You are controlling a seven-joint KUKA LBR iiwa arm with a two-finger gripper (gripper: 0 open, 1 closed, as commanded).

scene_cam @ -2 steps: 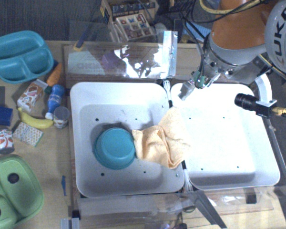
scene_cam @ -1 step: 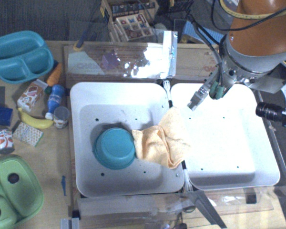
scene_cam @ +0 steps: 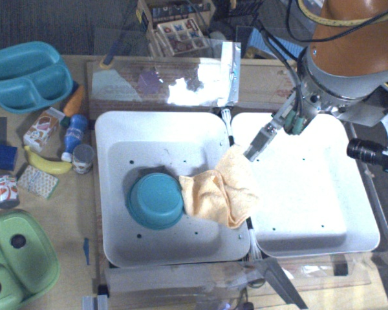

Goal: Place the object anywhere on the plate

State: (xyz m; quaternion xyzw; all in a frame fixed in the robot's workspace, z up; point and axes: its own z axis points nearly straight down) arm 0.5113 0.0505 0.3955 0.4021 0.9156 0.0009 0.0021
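Note:
A round blue plate (scene_cam: 155,200) lies in the left bin (scene_cam: 116,141), near its front left. A crumpled yellow cloth (scene_cam: 218,191) rests beside the plate, touching its right rim and draped over the ridge between the two bins. The cloth's upper right corner is pulled up into a peak. My gripper (scene_cam: 249,154) reaches down from the upper right, and its dark fingers (scene_cam: 260,141) are shut on that corner. The rest of the cloth still lies on the bin floor.
The right bin (scene_cam: 317,199) sits under the arm. Left of the bins on the bench are a teal divided tray (scene_cam: 29,76), a banana (scene_cam: 46,162), small cans and boxes, and a green tray (scene_cam: 16,260). A clear panel (scene_cam: 161,82) stands behind the left bin.

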